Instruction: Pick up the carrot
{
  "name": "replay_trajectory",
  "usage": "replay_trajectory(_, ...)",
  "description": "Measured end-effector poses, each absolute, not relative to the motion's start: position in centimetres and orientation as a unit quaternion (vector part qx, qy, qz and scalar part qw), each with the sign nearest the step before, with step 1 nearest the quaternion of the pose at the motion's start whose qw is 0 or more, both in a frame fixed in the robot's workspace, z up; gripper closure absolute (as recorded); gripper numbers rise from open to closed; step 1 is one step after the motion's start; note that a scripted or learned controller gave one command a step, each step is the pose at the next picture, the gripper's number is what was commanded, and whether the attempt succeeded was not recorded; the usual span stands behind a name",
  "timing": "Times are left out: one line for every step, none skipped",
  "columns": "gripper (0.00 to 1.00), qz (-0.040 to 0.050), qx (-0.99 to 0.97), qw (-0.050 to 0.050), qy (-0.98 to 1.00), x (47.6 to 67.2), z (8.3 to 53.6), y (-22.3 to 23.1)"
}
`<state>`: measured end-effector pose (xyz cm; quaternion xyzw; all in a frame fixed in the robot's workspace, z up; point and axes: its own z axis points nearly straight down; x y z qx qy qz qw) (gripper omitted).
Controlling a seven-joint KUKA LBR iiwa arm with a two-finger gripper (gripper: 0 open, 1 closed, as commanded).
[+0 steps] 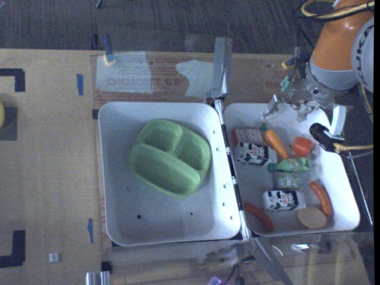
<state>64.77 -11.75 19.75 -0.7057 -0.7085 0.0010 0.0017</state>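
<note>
**Asker:** Carrot first, please. Where does it lie?

**Arm:** Carrot [275,143], a smooth orange cone, lies slantwise in the far half of the right bin [350,186], just beside a red and white packet [248,136] and above a small milk carton [252,154]. My gripper [291,107] hangs over the far edge of that bin, apart from the carrot. Whether my fingers are wide or narrow I cannot tell; the metal parts blur together.

**Asker:** What else is in that bin?

**Arm:** A small red block [301,146], a green bottle [290,165] lying on its side, a second milk carton [282,200], an orange sausage shape [321,198], a darker red sausage [259,217] near the front wall, and a flat tan disc [312,217]. All look like glossy plastic toys.

**Asker:** And the left bin?

**Arm:** The left bin [119,218], shallow, white, with rounded corners, holds one green divided plate [171,157] with moulded compartments, sitting at an angle. Both bins rest on a pale wooden desk [47,183] marked with blue and black tape.
</note>
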Motion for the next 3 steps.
replay_trajectory(0.0,0.0011,-0.685,0.002,-0.728,66.7,16.1,-10.1)
replay_trajectory(0.0,-0.0052,-0.695,-0.004,-0.719,64.0,9.3,-13.6)
replay_trajectory(1.0,-0.0067,-0.695,-0.005,-0.719,64.2,10.3,-13.5)
